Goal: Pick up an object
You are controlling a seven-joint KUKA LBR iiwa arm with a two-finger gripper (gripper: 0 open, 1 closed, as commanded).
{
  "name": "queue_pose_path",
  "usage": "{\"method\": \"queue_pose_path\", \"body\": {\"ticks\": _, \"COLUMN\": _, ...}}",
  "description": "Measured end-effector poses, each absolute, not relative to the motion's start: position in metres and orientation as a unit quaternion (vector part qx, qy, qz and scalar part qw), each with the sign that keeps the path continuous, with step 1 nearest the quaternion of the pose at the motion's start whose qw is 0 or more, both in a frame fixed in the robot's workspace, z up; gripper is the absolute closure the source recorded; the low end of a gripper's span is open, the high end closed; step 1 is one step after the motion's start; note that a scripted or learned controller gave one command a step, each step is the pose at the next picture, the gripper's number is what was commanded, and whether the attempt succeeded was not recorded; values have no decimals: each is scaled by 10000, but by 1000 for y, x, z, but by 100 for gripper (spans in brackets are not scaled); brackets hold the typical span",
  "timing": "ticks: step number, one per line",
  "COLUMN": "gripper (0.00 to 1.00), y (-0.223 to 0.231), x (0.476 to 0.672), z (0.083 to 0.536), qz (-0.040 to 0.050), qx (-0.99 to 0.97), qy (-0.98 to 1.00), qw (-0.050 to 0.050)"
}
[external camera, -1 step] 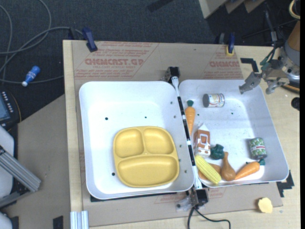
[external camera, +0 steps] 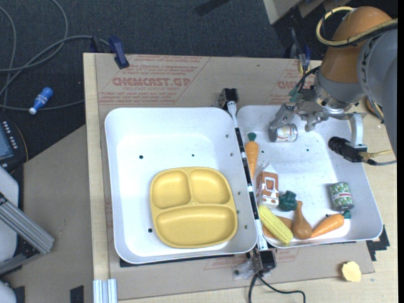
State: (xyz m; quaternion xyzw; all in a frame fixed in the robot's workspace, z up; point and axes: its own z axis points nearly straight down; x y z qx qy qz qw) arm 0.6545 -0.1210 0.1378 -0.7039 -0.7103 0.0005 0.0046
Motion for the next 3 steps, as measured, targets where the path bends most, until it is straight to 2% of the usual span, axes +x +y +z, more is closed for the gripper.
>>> {"method": "queue_pose_path", "body": {"ticks": 1, "gripper": 0, "y": -117, "x": 665, "z": 97, "qz": -7, "qx": -7070, "qy": -7072, "qw": -19}}
{"method": "queue_pose_path", "body": {"ticks": 2, "gripper": 100, "y": -116, "x": 665, "z": 106, "qz": -6, "qx": -7065, "qy": -7077, "qw": -16}}
{"method": "queue_pose_path", "body": {"ticks": 3, "gripper": 100, "y": -61, "x": 635, "z": 188, "qz": -8, "qx": -7057, "qy": -7085, "qw": 1}}
